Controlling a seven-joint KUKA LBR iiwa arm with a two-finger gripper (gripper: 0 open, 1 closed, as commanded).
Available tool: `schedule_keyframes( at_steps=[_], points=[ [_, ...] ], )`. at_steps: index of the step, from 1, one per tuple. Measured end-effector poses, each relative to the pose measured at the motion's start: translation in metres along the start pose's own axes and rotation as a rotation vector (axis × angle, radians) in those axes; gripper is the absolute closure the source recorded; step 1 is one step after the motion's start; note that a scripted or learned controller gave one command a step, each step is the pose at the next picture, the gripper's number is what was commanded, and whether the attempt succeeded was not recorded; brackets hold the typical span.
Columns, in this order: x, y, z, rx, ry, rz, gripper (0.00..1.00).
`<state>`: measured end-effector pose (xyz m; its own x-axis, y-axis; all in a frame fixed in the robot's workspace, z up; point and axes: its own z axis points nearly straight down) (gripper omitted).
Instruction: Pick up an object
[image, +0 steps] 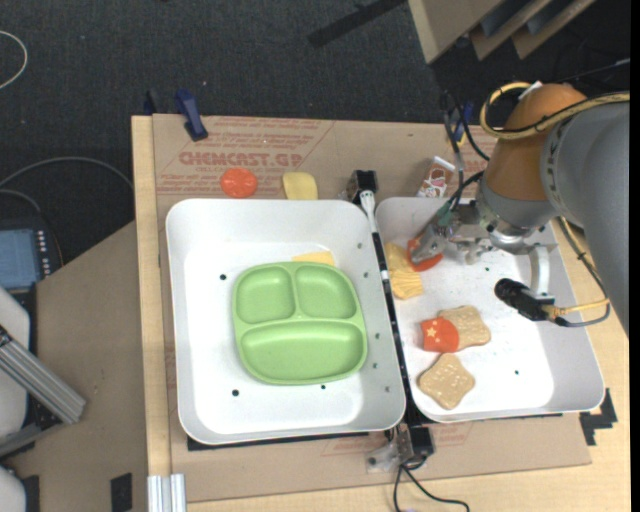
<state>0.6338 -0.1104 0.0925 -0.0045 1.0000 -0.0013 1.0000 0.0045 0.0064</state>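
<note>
Carefully now — gripper (432, 246) low over the red piece (424, 257); finger state unclear — it should centre before lifting.

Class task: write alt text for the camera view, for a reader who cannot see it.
A robot hand reaches into the right bin among toy foods, near a red piece. The left bin holds a green divided plate.
</note>
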Motion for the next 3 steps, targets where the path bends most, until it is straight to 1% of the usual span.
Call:
schedule_keyframes(
  at_steps=[1,2,3],
  points=[
    [0.016,0.034,0.006,0.006,-0.004,0.003,0.00],
    [0.017,0.034,-0.006,0.003,-0.001,0.004,1.00],
    [0.080,-0.033,-0.118,0.006,0.004,0.000,1.00]
  ],
)
